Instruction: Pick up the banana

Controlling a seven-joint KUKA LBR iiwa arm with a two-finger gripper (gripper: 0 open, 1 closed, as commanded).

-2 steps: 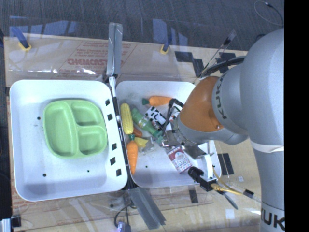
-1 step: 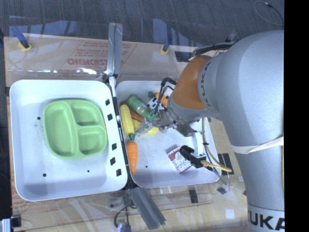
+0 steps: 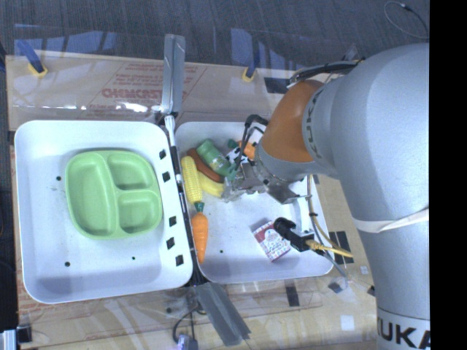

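Banana [image 3: 211,187] sits in your right bin [image 3: 241,261], tucked between the corn cob [image 3: 191,179] and the jaws [image 3: 237,183], which hang just beside its right end. Honestly can't tell how far they're open, since the wrist hides them.

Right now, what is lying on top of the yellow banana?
A green bottle and a brown sausage overlap the yellow banana; the end effector covers its right end.
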